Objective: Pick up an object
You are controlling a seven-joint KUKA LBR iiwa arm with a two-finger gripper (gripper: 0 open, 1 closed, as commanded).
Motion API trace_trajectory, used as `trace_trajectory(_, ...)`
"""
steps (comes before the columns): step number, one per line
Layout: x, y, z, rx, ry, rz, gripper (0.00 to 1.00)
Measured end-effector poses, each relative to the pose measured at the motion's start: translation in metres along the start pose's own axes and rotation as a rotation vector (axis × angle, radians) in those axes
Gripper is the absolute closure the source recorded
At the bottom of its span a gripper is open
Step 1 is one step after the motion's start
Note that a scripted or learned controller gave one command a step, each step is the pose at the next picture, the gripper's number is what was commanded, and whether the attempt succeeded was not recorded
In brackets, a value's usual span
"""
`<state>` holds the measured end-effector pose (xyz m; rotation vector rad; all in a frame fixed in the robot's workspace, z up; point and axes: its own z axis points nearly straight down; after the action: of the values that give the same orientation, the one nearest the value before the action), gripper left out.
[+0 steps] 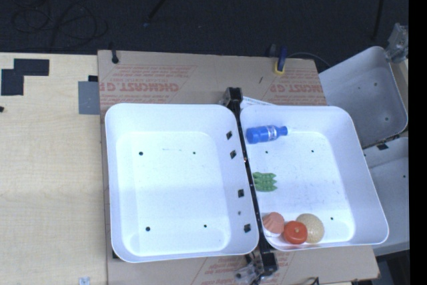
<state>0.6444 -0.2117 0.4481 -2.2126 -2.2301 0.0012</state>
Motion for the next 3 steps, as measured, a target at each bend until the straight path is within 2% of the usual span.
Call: trace_trajectory(3, 0.000, 0.000, -0.024, 0.001, 0.000, -0.001, 1.00)
